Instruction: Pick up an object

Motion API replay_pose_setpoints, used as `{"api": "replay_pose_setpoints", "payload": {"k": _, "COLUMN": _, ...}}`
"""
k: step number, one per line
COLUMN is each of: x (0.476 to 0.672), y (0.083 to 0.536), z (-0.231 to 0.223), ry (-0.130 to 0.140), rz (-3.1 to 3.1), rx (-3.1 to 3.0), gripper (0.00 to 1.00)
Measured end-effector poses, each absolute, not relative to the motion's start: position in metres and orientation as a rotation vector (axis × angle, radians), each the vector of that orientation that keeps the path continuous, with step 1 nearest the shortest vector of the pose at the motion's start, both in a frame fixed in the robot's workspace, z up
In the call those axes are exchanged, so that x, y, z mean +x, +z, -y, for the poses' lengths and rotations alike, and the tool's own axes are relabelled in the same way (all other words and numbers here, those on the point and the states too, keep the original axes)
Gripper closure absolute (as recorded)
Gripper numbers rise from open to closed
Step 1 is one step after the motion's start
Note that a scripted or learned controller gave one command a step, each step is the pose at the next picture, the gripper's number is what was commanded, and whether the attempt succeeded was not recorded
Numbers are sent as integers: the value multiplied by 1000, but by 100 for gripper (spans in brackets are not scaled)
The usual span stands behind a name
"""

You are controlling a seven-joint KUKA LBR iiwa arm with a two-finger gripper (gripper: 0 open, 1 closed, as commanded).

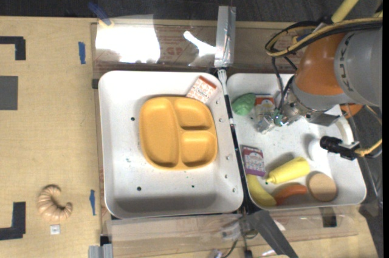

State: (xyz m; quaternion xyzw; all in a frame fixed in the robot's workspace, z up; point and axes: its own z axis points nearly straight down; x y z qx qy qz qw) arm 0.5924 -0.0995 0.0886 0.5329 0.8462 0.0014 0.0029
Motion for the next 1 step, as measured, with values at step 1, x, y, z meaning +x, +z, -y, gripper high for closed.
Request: {"api": "replay_pose_setpoints", "payload": {"k": 1, "x": 592, "y": 88, "z": 99, "ry": 6, "rz": -2654, "rx": 1670, "gripper": 0}}
